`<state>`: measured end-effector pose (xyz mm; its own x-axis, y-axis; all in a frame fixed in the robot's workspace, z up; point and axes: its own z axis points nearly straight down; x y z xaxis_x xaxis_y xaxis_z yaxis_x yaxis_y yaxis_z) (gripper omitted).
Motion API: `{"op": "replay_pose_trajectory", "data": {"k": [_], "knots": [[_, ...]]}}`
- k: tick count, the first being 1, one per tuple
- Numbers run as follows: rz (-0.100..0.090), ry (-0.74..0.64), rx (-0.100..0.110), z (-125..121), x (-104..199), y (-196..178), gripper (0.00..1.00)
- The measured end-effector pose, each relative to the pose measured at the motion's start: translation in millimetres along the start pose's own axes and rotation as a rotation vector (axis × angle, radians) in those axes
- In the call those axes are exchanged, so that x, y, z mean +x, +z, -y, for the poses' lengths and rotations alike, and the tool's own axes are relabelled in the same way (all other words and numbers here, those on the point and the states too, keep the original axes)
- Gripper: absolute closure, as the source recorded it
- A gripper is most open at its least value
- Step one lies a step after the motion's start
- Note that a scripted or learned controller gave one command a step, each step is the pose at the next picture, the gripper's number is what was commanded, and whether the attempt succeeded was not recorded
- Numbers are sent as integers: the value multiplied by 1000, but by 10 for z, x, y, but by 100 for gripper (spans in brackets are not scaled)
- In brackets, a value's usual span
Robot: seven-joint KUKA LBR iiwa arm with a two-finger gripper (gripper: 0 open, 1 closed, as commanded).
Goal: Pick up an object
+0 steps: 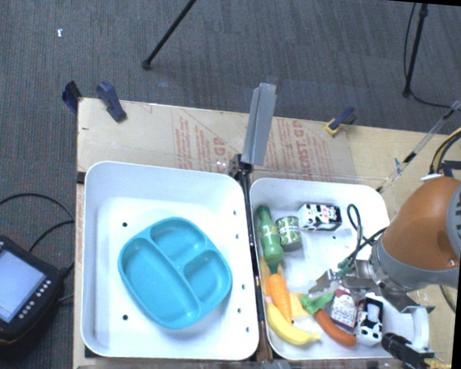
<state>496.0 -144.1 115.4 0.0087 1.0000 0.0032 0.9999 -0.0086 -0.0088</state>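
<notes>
— Camera view, from above at a slant: bench [178,138] of pale board, bearing two shallow white bins side by side on dark carpet.
— Largest item?
— Left bin [102,208], holding one blue divided tray [175,272], lying flat near the middle.
— And beside it?
— Right bin [375,200], crowded with toy food. Grey arm [424,239] with orange band reaching in from the right, gripper [343,281] low over the pile near the front. Cannot tell whether clenched or released.
— Contents, big to small?
— Yellow banana [289,330] along the front wall; orange carrot [279,295] just above it, touching; green bottle [269,234] against the left wall; red sausage [335,328] by the banana's tip; black-and-white cow-patterned carton [319,216] near the back; small green can [289,232] beside the bottle; another cow-patterned piece [370,323] at front right.
— Around the bench?
— Handheld pendant [5,288] with screen on the carpet at left, blue clamps [109,100] at the far corner, tripod legs [174,27] behind.
</notes>
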Motion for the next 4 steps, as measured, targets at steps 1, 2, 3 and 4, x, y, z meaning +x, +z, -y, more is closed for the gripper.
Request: {"op": "replay_pose_trajectory", "data": {"k": [1,2,3,4], "knots": [[-11,-162,-36,54,-341,143,0],[9,-93,-30,126,59,192,0],[5,-89,-10,197,532,112,0],[9,-142,-15,-258,496,233,0]]}}
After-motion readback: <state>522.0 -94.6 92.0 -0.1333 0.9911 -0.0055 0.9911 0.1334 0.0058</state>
